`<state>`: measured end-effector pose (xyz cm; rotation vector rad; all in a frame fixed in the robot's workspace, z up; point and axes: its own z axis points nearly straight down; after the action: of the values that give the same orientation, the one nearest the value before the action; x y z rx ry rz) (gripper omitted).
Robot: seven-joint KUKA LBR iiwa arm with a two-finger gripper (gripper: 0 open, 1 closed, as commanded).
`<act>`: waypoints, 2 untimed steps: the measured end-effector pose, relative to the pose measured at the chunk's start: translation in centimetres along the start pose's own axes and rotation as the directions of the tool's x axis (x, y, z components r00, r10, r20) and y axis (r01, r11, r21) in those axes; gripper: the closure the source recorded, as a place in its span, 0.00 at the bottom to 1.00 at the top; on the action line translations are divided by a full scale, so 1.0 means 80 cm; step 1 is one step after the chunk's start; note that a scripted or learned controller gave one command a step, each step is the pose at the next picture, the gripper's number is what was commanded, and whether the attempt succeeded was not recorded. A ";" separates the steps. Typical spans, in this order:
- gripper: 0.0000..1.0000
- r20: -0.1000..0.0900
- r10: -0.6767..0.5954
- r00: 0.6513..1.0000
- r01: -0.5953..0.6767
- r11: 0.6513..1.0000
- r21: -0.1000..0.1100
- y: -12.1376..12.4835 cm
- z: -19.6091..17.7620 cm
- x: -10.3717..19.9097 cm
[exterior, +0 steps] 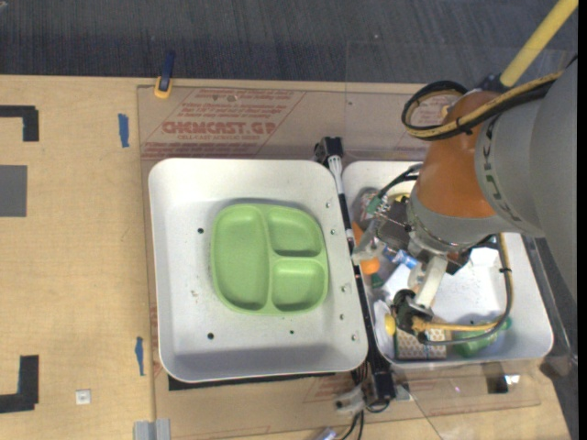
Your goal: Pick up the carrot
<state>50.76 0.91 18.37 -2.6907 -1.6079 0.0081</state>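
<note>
Two white bins sat side by side, left bin (174,356) and right bin (539,333). Nearest, a dark green curved item (479,340) lay by the right bin's front wall. Farther back, the carrot (369,266), a small orange piece, lay by that bin's left wall, just beside the gripper (385,246); whether the gripper was open or closed could not be told. The left bin held a green divided plate (271,258). Beyond lay printed cardboard (220,117).
</note>
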 end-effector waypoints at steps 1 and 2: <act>0.00 0.000 0.000 1.000 0.000 1.000 0.000 0.000 0.000 0.000; 0.00 0.000 0.000 1.000 0.000 1.000 0.000 0.000 0.000 0.000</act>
<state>50.76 0.91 18.37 -2.6908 -1.6079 0.0081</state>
